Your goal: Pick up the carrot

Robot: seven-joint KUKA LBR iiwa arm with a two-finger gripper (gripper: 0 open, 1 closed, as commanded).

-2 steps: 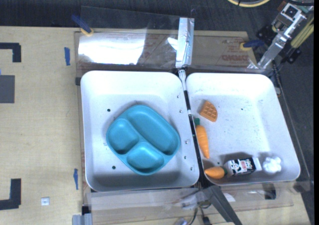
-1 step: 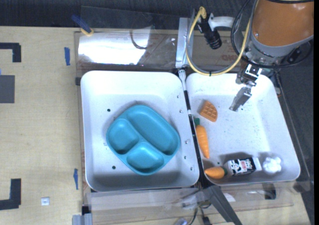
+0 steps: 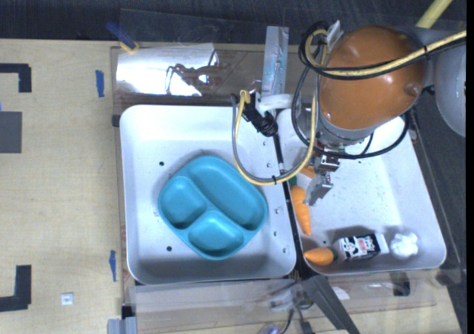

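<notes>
The big grey and orange arm (image 3: 366,77) reaches down from the far right over the right bin (image 3: 415,199). Its gripper (image 3: 320,186) hangs just above the carrot (image 3: 300,210), fingers a little apart and holding nothing. The carrot lies by the bin's left wall.

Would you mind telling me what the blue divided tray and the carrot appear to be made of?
The blue tray looks like moulded plastic: uniform colour, smooth satin sheen, rounded compartments. The carrot is matte orange with a tapered body; it may be a plastic or rubber toy, though that is uncertain.
</notes>
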